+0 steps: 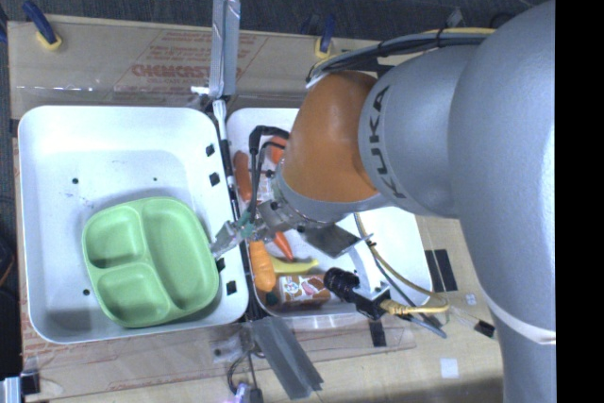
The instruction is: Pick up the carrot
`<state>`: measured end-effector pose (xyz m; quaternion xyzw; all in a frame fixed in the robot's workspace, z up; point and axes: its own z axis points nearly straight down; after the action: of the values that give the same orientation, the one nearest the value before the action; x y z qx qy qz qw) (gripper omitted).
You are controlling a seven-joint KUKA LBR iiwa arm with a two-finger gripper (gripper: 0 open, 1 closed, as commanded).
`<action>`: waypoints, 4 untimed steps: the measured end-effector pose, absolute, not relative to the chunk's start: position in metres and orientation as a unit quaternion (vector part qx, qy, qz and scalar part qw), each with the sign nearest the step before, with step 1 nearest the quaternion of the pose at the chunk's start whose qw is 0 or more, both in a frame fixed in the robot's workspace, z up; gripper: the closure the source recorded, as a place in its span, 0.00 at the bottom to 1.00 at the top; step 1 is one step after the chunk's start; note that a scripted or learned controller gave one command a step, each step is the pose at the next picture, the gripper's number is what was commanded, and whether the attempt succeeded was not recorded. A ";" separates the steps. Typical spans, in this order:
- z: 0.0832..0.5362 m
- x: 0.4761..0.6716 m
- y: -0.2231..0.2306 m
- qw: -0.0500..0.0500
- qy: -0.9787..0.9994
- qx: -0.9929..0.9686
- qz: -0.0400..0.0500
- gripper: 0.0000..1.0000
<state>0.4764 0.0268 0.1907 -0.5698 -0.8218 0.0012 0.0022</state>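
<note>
Fingers (247,226) (metal) just above carrot (263,268).

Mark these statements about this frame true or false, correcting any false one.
1. The green three-compartment plastic plate lies in the left white bin. True.
2. The orange carrot lies on the green plate. False: it lies in the right white bin, near its left wall.
3. The grey arm with the orange band hangs over the right bin. True.
4. The arm reaches over the left bin. False: it is over the right bin.
</note>
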 end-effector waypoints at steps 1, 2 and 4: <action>0.191 0.476 0.029 0.002 -0.835 -0.551 0.001 0.00; 0.191 0.476 0.035 0.003 -0.853 -0.521 0.002 0.00; 0.155 0.486 0.099 0.004 -0.948 -0.317 0.002 0.00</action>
<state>0.4861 0.0990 0.1552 -0.3171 -0.9484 0.0017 0.0039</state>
